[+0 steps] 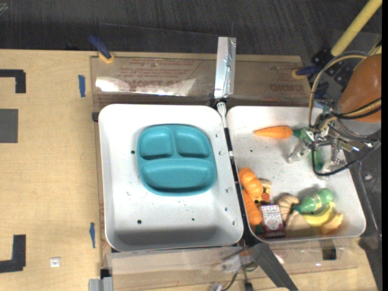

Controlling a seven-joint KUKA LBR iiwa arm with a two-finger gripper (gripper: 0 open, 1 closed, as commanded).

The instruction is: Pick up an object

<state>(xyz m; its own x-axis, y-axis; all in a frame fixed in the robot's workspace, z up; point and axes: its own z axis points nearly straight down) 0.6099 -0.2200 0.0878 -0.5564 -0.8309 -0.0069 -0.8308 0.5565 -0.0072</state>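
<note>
Gripper (pixel 314 152) is hanging open and empty, carrot (pixel 274 133) lying just at its ten o'clock, long axis running three-to-nine.

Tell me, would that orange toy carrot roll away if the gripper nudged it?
Probably. The orange toy carrot lies on its side on the right white bin's smooth floor. Its round, tapered shape would likely roll in a curve. It looks like rigid, light plastic, so likely slippery.

The left bin (pixel 121 211) has bare floor all round the teal plate (pixel 176 159). In the right bin (pixel 354 223), toys (pixel 291 208) crowd the near edge, a carrot (pixel 274 132) lies far, and open floor lies between.
</note>
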